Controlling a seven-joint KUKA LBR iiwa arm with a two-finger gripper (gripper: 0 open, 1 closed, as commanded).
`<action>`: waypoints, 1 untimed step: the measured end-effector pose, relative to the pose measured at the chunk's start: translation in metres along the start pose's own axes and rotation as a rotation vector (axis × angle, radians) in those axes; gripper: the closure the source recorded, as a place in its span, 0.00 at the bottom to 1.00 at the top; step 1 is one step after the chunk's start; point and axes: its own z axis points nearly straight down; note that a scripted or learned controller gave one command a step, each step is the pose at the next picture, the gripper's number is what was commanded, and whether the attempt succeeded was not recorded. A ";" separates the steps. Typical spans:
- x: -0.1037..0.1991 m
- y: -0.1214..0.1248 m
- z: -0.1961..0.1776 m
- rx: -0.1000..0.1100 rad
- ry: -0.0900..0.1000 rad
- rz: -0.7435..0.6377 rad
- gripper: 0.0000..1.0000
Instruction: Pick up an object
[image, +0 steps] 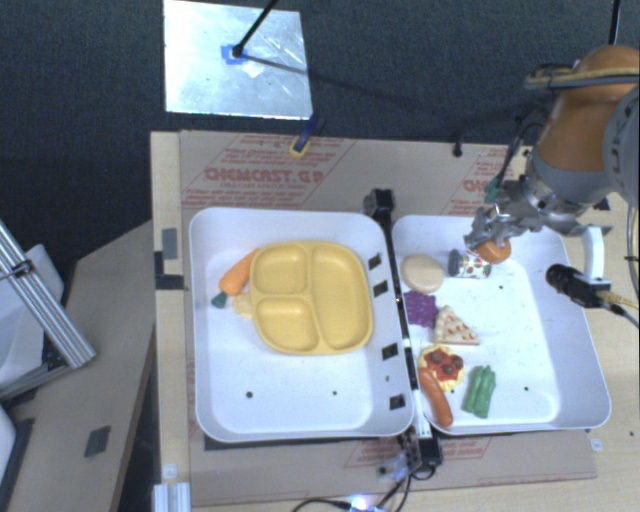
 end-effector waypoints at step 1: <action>0.024 -0.041 -0.011 0.007 0.002 -0.001 1.00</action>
